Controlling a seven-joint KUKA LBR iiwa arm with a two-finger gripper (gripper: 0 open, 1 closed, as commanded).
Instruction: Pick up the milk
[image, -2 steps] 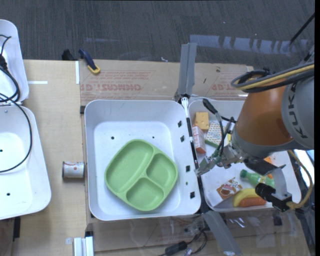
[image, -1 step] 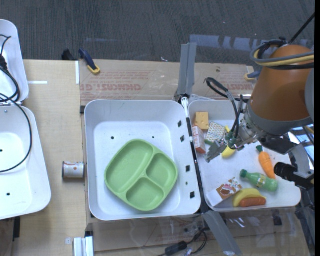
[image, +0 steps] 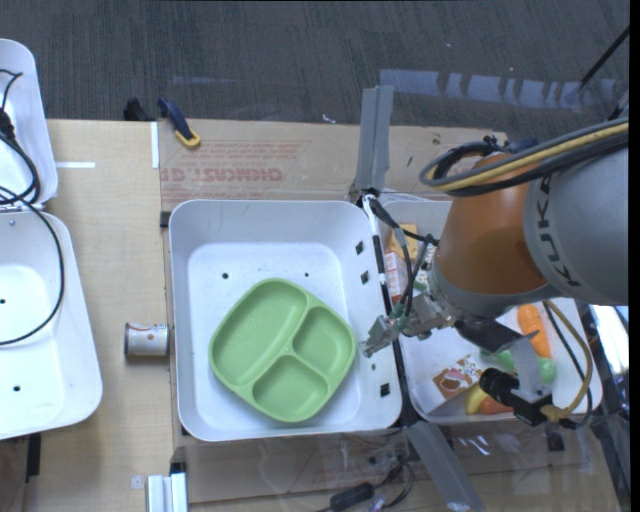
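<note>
The milk (image: 457, 381) appears to be the small white carton with a brown and red printed picture lying flat in the right bin (image: 430, 408), near its front wall and just below the arm's wrist. Its long axis seems to run at a slant from lower left to upper right, though the wrist hides its upper end, so which end is the top cannot be told, and its print is too small to read. Beside it lie a yellow piece (image: 478, 403), a green piece (image: 532, 366) and an orange carrot-like piece (image: 534, 328). A red and white packet (image: 392, 276) stands against the wall shared with the left bin (image: 185, 300). The arm (image: 520, 240) carries the letters "KUKA" on its grey shell. Its metal tip hangs over the shared wall, and whether the jaws are wide or narrow cannot be told. The left bin holds a green divided plate (image: 283, 350). On the surface (image: 110, 200), a small can (image: 147, 340) lies on its side, left of that bin. Behind the bins, a cardboard sheet (image: 240, 172) bears red print reading upside down, seemingly "CHEMCAST GP".
</note>
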